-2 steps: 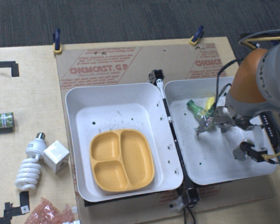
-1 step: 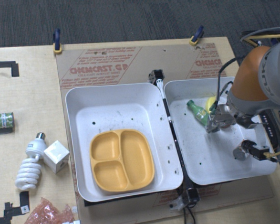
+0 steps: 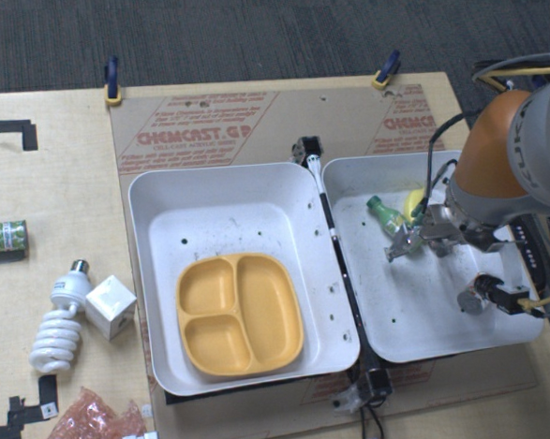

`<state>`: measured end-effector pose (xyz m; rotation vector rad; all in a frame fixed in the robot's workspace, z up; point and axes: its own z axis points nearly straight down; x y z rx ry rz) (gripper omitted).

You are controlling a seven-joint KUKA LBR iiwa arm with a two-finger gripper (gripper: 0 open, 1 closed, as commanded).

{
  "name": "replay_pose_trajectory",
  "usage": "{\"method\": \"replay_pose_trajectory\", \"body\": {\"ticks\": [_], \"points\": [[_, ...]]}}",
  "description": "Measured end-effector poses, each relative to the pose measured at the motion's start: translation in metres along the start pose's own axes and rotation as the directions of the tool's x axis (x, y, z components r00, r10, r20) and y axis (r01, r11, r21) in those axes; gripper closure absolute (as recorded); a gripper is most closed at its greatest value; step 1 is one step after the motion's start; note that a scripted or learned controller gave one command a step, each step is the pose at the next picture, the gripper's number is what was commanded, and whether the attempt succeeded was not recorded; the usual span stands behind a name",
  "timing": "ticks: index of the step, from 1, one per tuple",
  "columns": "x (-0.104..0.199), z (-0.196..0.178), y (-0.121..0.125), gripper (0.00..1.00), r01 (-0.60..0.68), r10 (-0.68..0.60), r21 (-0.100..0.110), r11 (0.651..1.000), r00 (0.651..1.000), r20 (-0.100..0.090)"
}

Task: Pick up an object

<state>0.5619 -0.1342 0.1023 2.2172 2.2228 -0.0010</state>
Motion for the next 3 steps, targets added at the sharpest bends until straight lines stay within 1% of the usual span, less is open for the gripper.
{"method": "replay_pose_trajectory", "body": {"ticks": [1,2,3], "points": [[0.000,-0.010,0.001,1.00,0.001,-0.001,-0.002,1.000,1.000,0.001],[0.000,-0.010,0.001,0.00,0.001,-0.001,-0.001,1.000,1.000,0.001],[0.014,0.010,-0.050,0.00,-0.004,0.004,0.001,1.000,1.000,-0.002]]}}
